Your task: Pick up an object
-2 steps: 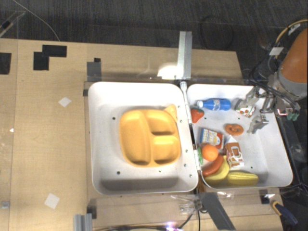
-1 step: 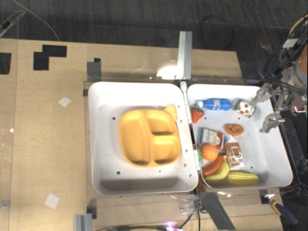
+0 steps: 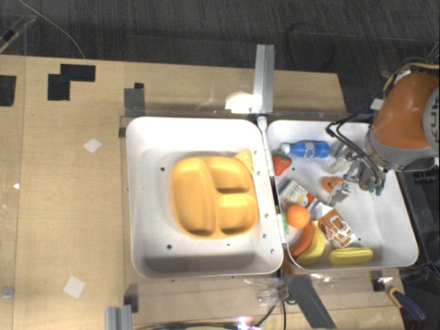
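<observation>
- Orange, small and partly hidden, an object (image 3: 332, 183) lay on the floor of the right bin (image 3: 395, 215), just left of the gripper's fingertips and below the clear bottle.
- Grey and hanging over the right bin, the gripper (image 3: 350, 184) sat low beside that orange object; whether its fingers stood apart or together could not be told from the view.
- Nothing could be seen clamped between the fingers.
- The arm (image 3: 407, 115) reached in from the right, its orange band rounded above the wrist.
- A clear bottle with a blue label (image 3: 307, 149) lay on its side at the far end of the right bin.
- A red item (image 3: 281, 164) rested against the bin's left wall, near the bottle's cap end.
- A small printed packet (image 3: 294, 192) lay nearer, with an orange ball (image 3: 298, 216) just beside it.
- A patterned box (image 3: 337, 228) sat right of the ball.
- 2 yellow pieces lay at the near edge: a banana (image 3: 314, 247) and a yellow pod-shaped thing (image 3: 350, 256).
- The left bin (image 3: 148, 205) held 1 yellow divided tray (image 3: 213, 195), lying near its middle.
</observation>
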You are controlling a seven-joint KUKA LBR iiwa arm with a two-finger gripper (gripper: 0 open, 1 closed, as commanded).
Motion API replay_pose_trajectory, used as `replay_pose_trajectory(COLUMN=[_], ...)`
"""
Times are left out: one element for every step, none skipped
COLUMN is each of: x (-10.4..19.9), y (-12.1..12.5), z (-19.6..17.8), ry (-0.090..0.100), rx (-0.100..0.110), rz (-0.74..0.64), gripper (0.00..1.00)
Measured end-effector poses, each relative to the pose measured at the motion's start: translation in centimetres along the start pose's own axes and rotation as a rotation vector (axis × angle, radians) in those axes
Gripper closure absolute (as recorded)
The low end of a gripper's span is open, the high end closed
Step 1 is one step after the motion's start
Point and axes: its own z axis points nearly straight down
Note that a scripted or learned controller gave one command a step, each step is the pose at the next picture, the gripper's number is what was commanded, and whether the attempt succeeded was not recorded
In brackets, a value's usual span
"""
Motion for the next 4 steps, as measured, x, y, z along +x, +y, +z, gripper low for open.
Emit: replay_pose_trajectory(x=[1.0, 5.1, 4.7, 6.3], y=[0.1, 1.8, 1.9, 4.7], z=[0.7, 0.7, -0.7, 0.6], ry=[-0.008, -0.008, -0.024, -0.012], rx=[0.000, -0.003, -0.007, -0.005], rz=[0.154, 0.528, 0.519, 0.877], gripper=[0.00, 0.00, 1.00, 1.00])
